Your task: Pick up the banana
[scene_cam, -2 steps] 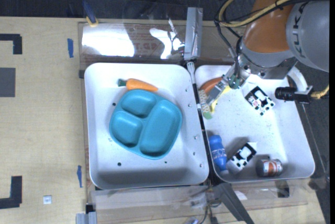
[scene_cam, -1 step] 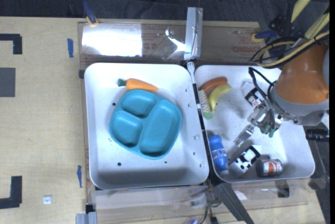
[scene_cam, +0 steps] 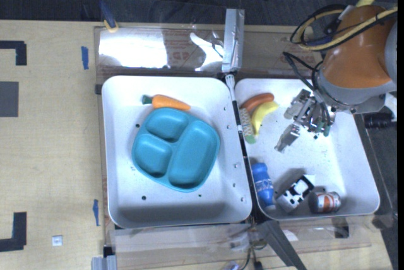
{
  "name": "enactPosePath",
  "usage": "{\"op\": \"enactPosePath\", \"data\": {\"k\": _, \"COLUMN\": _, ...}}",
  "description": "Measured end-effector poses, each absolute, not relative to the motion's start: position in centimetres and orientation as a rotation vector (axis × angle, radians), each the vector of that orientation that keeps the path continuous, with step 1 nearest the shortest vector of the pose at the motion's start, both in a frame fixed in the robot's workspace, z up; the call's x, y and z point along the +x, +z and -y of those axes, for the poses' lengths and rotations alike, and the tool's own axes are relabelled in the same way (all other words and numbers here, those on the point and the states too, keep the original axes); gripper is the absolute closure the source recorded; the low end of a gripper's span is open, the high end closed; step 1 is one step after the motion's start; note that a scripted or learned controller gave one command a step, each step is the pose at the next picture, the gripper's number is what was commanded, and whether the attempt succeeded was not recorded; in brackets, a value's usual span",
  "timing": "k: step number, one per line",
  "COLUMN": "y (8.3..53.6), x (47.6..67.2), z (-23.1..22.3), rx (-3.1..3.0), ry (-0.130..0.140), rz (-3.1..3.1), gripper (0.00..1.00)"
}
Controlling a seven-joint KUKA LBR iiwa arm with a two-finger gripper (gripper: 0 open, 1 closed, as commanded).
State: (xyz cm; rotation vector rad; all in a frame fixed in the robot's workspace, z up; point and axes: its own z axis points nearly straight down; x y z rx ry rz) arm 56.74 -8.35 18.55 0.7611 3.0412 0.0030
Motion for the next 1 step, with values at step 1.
{"op": "enactPosePath", "data": {"k": 1, "y": 23.25, "x": 58.85, "z": 6.84, "rx": 0.178, "ry": 0.002, "rz": -3.128, "gripper": 0.0}}
